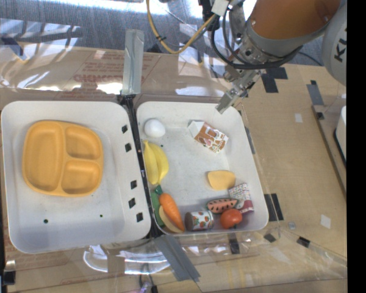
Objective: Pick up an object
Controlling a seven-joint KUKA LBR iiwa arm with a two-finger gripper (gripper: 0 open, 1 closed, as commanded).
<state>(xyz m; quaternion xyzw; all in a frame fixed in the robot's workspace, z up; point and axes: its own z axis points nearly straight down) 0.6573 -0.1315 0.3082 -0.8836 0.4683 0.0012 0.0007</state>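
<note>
The right bin (251,157) holds toy food. A white egg (154,127) lies at its back left, with a small patterned carton (208,136) to the right of it. Yellow bananas (157,162) rest along the left wall, and a carrot (171,211) lies below them. A yellow wedge (221,179) sits right of centre. In the front right corner a small can (199,220), a red tomato (230,218) and a striped packet (241,195) are bunched together. My gripper (232,97) hangs over the bin's back rim, above and right of the carton, apart from every object.
A yellow divided plate (62,157) lies in the left bin (12,224). A grey taped ridge (132,66) runs back from between the bins. Cables and the arm's orange band (287,5) loom over the back right.
</note>
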